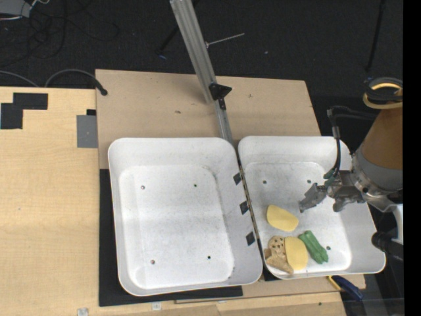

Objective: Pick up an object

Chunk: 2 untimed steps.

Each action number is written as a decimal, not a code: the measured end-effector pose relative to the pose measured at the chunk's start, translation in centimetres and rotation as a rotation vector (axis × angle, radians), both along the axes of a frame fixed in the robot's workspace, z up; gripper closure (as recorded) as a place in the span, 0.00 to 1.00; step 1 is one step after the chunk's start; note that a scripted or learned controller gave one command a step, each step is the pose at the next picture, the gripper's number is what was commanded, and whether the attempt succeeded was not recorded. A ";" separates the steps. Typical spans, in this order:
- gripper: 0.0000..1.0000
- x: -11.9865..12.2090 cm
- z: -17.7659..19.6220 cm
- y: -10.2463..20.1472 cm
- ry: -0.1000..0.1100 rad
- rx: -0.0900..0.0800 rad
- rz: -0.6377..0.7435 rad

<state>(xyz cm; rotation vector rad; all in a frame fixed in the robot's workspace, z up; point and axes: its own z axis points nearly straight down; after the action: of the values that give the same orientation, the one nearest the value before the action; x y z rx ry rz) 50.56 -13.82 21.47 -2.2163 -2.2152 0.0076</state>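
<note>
Camera view looks down on two white bins; the left bin sits well apart from the jaws, and the right bin lies beneath them; the gripper hangs over the right bin's middle, carried by the grey arm that reaches in past the bin's outer wall. Two dark fingers seem to splay apart with a gap between them, so the jaws read as open, and nothing sits between them.

The candidates for picking cluster toward the camera-near end of the bin, below and to the inner side of the jaws; a yellow piece lies nearest, just beside the inner finger but apart from it; farther on, a second yellow piece lies touching a green piece on its outer side and a tan spotted piece on its inner side.

Judging from this, the jaws are offset from every object, so a straight descent would likely close on bare floor; an aim at the cluster risks pinching two touching pieces, or nudging one aside so that it slips; the nearest yellow piece looks rounded and low, so the fingers may skid over it; the bin's divider wall, close beside it, may block the inner finger.
</note>
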 end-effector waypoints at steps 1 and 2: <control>0.00 0.1 -4.4 0.1 -0.001 0.000 0.000; 0.00 0.0 -8.7 0.1 -0.001 0.000 -0.001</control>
<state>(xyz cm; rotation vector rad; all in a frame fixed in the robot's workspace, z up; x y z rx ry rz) 50.52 -13.72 12.75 -2.2171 -2.2147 0.0063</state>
